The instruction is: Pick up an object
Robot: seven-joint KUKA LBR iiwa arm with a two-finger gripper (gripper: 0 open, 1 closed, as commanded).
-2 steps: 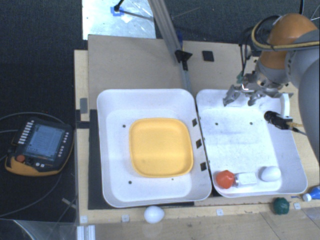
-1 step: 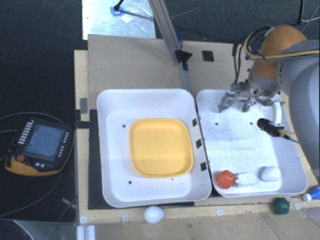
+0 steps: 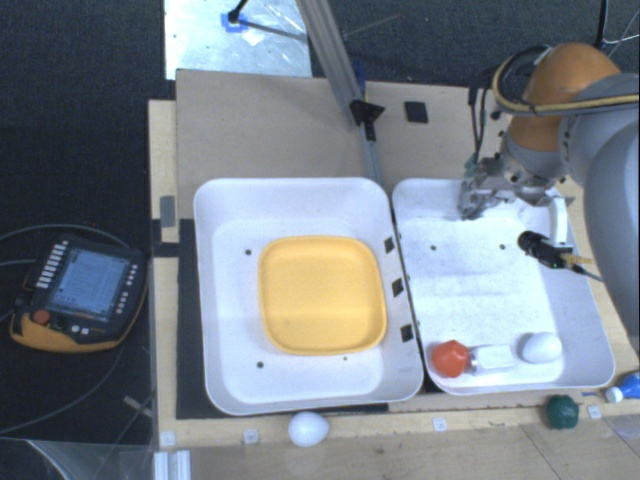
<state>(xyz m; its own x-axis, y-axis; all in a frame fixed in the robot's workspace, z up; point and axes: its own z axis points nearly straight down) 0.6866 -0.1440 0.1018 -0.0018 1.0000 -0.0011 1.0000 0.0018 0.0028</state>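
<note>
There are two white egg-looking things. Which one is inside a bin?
The white egg at the near right corner of the right bin, beside the orange ball. The other white egg lies outside on the bench, below the left bin.

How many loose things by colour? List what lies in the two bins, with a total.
Yellow: 1, the plate in the left bin.
Orange-red: 1, the ball in the right bin.
White: 2, the egg and the block beside the ball.
Total: 4

A yellow plate (image 3: 322, 294) lies in the left bin (image 3: 225, 218); the tool (image 3: 472, 204) hangs over the right bin's (image 3: 580, 318) far edge.
</note>
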